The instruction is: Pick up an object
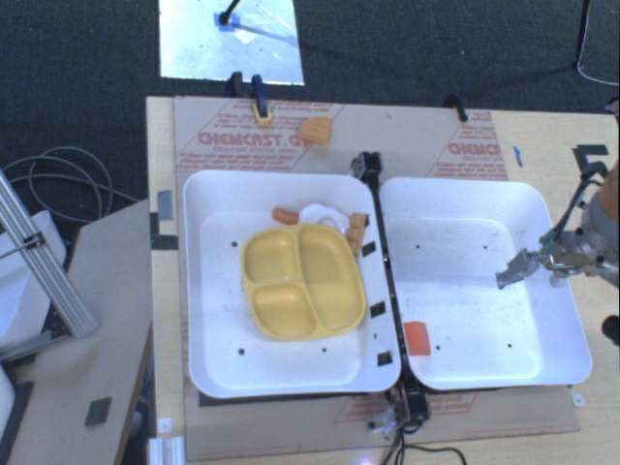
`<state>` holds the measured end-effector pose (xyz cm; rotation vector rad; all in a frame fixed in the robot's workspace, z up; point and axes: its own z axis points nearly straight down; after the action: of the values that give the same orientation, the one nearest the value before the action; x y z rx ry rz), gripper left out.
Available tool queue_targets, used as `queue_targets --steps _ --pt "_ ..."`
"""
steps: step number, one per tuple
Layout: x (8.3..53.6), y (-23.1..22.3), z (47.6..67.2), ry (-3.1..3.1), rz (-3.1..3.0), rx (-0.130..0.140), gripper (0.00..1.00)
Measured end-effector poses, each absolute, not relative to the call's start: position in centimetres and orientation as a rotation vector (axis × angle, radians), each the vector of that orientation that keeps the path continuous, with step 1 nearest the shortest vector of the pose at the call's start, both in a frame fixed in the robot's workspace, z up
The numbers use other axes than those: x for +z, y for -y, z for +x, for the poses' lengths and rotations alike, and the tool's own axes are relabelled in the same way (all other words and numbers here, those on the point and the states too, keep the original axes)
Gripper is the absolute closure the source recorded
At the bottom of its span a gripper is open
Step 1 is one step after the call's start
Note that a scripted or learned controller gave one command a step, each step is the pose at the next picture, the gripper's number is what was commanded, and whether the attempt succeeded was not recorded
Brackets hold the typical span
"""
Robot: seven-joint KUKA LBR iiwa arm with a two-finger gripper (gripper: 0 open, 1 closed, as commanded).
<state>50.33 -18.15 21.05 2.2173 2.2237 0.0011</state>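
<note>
While the fingers (511,271), seemingly closed, grip nothing, one orange block (416,337) lies nearby.

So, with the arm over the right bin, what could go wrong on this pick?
The end effector hovers over bare floor in the right white plastic bin, far from the small orange block; closing here would likely grab nothing. That block lies close to the bin's left wall, which could crowd a finger. In the left white bin, the yellow divided plastic plate looks wide for a two-finger grasp.
</note>
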Motion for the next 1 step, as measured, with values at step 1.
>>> queue_targets --steps 1 --pt "22.16 18.15 50.44 -2.225 2.212 0.004 1.00"
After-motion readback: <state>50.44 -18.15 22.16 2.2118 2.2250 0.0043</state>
